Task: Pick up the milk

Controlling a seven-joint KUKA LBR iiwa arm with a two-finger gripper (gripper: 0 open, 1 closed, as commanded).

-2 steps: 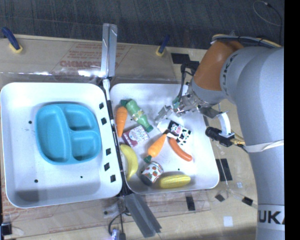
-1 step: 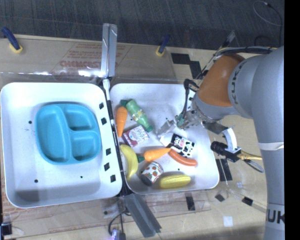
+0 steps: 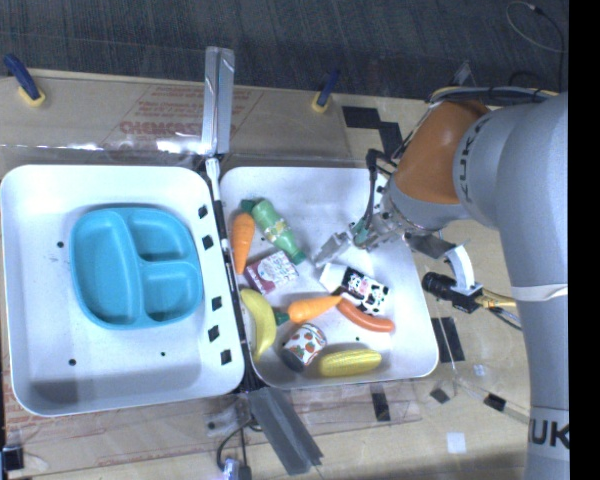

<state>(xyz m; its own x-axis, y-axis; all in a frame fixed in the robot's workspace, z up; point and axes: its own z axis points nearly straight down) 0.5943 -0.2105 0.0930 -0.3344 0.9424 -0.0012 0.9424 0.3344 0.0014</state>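
The milk (image 3: 365, 290), a small carton with cow spots, lies in the right bin (image 3: 405, 353).

It touches the red sausage (image 3: 365, 318) and is beside a carrot (image 3: 315, 308). The gripper (image 3: 332, 248) hangs just above-left of it with nothing between its jaws; they look slightly apart. A blue tray (image 3: 137, 264) sits in the left bin (image 3: 30, 368).

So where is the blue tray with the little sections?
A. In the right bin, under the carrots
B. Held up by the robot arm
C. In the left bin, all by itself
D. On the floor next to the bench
C: the blue tray lies flat in the left bin, while the toy food, like the banana, is piled in the right bin.
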